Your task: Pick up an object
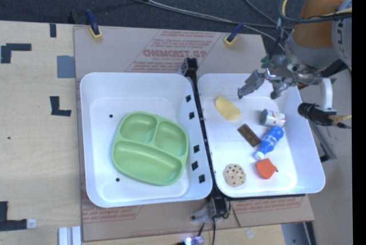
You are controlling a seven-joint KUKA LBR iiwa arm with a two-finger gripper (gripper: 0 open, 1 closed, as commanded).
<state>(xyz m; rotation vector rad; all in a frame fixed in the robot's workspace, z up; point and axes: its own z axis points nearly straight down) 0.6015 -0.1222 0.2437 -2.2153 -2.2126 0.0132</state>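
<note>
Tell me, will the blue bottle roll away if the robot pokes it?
Probably. The blue bottle lies on its side in the right bin, and it looks round, so a nudge could roll it. The orange block and brown bar sit close and might stop it. It looks small, likely light.

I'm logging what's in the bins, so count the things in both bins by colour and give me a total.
Green: 1, divided plate
Yellow: 1, soft lump
Brown: 1, bar
Blue: 1, bottle
Orange: 1, block
Tan: 1, cookie
White-grey: 1, small can
Total: 7
</note>
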